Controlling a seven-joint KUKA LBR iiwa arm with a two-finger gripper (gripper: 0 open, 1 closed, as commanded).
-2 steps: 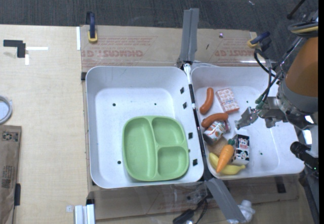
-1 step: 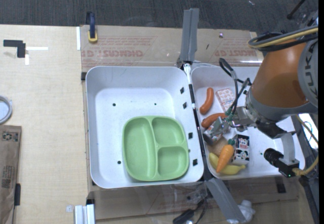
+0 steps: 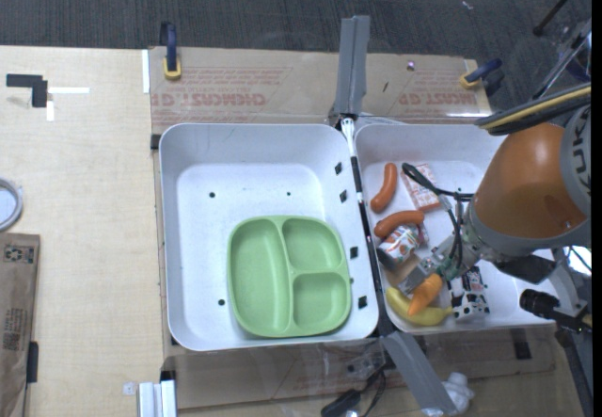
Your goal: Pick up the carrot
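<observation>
The grey arm with its orange band reaches in from the right over the right-hand shallow white bin (image 3: 489, 316). Its two-finger gripper (image 3: 435, 276) sits low at the small orange carrot (image 3: 425, 293), which lies tilted near the bin's front edge, just above a yellow banana (image 3: 414, 310); whether the pincer is spread or pinching, I cannot tell (the wrist hides it). Two reddish sausages (image 3: 384, 187) lie further back. The left white bin (image 3: 188, 217) holds a green, three-compartment plastic plate (image 3: 287, 276).
</observation>
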